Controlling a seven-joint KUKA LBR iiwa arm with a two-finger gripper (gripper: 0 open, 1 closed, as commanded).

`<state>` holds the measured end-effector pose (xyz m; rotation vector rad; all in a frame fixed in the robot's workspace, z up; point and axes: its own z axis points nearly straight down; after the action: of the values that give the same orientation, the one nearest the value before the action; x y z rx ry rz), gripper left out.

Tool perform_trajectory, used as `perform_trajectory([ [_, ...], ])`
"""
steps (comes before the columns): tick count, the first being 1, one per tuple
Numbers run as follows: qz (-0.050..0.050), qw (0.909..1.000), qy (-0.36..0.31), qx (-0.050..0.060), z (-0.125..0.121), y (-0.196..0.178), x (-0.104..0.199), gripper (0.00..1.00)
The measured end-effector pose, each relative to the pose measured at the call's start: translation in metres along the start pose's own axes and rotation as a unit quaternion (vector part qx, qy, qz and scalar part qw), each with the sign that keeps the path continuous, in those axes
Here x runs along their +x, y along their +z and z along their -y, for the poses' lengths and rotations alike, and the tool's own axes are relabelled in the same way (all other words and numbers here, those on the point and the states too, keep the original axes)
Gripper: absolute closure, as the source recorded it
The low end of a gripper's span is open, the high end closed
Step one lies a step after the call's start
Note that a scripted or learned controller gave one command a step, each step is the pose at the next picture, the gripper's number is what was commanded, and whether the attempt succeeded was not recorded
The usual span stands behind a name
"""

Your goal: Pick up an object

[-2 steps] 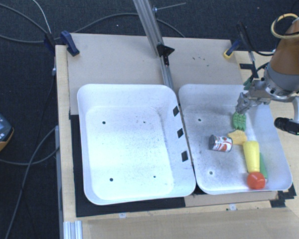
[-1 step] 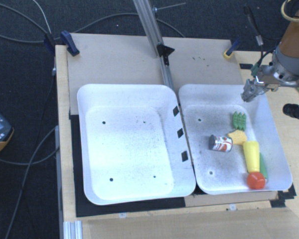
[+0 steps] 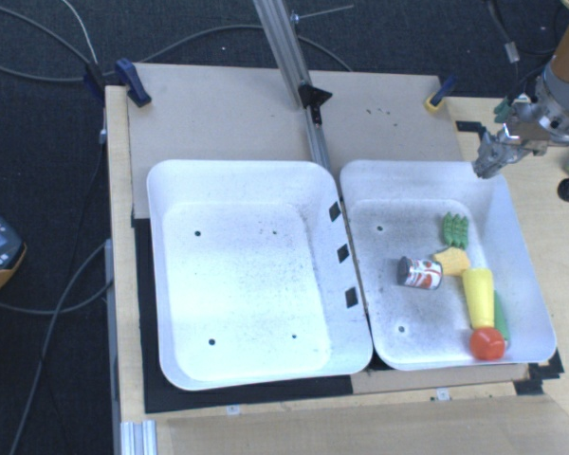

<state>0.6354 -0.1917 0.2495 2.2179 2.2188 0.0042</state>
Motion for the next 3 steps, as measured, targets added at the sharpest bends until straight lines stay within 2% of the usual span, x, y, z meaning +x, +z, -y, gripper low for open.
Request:
perform_trajectory([
  [3, -0.001, 1.0000, -0.002, 0.002, -0.011, -0.003, 0.176, 1.00],
])
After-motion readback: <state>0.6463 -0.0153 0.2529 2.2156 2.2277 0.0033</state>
